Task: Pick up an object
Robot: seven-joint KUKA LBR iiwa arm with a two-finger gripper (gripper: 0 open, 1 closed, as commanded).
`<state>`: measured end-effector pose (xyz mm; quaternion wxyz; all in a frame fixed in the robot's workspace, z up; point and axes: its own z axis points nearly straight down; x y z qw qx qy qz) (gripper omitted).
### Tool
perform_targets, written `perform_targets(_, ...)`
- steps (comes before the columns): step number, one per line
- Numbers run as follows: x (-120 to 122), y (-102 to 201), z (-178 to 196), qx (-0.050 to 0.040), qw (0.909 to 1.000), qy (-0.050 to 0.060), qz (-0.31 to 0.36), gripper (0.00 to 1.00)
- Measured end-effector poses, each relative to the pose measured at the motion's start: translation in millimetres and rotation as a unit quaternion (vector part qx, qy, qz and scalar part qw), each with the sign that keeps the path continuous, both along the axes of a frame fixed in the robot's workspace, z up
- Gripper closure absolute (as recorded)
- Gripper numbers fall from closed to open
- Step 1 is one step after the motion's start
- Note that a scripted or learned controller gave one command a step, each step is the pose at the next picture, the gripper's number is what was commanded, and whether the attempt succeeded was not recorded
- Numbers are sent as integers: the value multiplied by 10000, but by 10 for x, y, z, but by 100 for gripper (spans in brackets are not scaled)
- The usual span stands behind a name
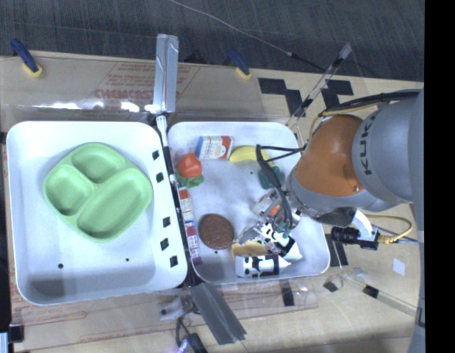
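**Objects in right bin – count & visibility**

Objects in right bin: 1 brown disc, 1 red tomato-like item w/ green top, 1 small carton, 1 banana, 1 black-white patterned item. Left bin: 1 green divided plate. Gripper sits low over bin's right side, near patterned item; grip state cannot be judged, arm obscures it. Banana partly covered by cable.

The grey arm reaches in from the right, its orange band above the wrist. The gripper points down and leftward, low at the near right.
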<state>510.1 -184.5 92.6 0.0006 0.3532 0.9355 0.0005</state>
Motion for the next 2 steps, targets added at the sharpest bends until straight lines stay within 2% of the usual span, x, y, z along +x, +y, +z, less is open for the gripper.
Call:
perform_targets(1, 21, 2, 108, -4, 10000, -17, 31, 100)
perform_targets(2, 453, 459, 1276, -7, 9996, -32, -272, 100)
